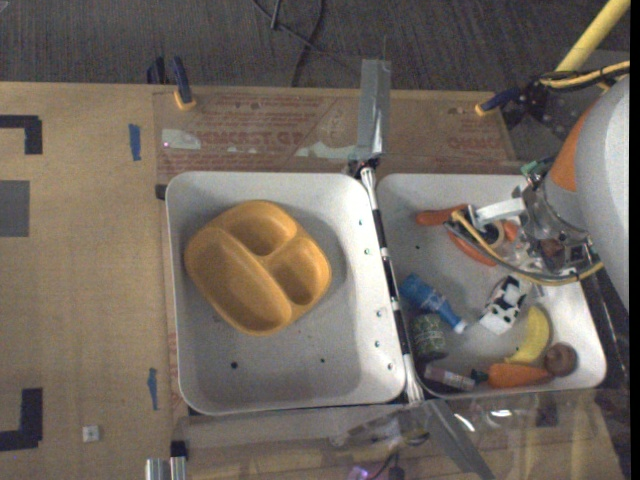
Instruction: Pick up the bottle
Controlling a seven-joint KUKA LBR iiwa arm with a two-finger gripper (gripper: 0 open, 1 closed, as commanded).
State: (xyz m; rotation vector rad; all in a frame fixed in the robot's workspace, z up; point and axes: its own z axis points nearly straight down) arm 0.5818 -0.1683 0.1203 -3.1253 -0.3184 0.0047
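The bottle is small and blue with a pale cap. It lies on its side near the left wall of the right bin, slanting down to the right. My gripper hangs over the right half of that bin, above and to the right of the bottle and well apart from it. Cables and the wrist hide much of the gripper.
Around the bottle lie a dark green can, a black-and-white cow toy, a banana, a carrot, a brown ball and a thin tube. Orange pieces lie by the gripper. A yellow divided plate sits in the left bin.
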